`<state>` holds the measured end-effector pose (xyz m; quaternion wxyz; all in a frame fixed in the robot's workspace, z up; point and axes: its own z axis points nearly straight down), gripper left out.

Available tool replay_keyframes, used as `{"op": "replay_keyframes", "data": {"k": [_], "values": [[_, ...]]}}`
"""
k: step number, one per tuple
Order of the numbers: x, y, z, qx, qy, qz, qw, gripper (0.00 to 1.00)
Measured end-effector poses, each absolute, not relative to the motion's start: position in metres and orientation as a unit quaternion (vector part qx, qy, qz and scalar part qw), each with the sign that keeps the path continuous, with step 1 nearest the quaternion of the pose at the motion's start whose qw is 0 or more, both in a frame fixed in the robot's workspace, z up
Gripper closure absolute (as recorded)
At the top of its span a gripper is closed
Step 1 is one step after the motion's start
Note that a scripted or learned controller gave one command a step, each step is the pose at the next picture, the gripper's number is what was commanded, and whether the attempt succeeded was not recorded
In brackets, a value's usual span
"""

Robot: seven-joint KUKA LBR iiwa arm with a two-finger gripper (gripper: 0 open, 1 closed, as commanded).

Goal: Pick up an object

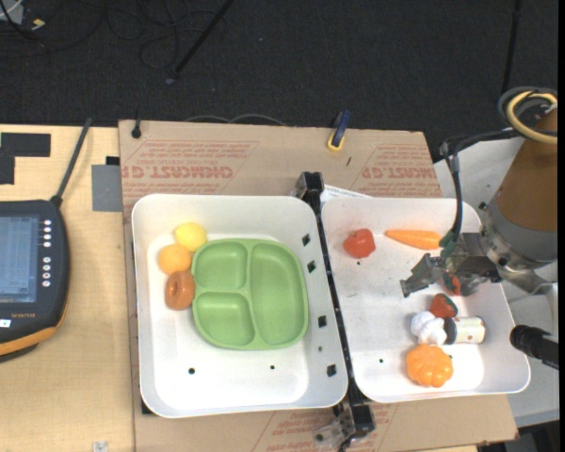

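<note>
Arm: we see the grey KUKA arm with the orange band (pixel 532 182) reaching in from the right, over the right shallow white bin (pixel 381 365).
Gripper: the dark two-finger gripper (pixel 440 273) sits low over the right bin's middle-right area.
Fingers: we cannot tell how far apart they stand; the dark metal blurs together, and we see nothing between them.
Right bin contents: red round toy tomato (pixel 360 243) at upper left; orange toy carrot (pixel 412 238) lying flat near the top edge; small red toy piece (pixel 443 305) just below the gripper; white and red toy bundle (pixel 435 328) beside a white cylinder (pixel 469 329); orange toy pumpkin (pixel 428 365) at the bottom.
Left bin (pixel 160 375): green three-compartment plastic plate (pixel 250 292); along its left rim, yellow toy lemon (pixel 190 235), orange toy fruit (pixel 173 258), brown toy doughnut (pixel 179 290).
Tabletop (pixel 56 384): black-and-orange teach pendant (pixel 19 276) at far left.
</note>
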<state>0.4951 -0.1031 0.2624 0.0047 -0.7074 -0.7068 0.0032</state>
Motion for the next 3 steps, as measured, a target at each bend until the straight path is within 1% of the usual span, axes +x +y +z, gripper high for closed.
{"op": "replay_keyframes", "data": {"k": [1,2,3], "values": [[0.496,-0.103,0.266,-0.707,-0.707,0.001,0.002,0.0],[0.501,-0.093,0.209,-0.706,-0.708,0.0022,0.004,0.0],[0.501,-0.085,0.164,-0.707,-0.708,0.0021,0.004,0.0]]}}
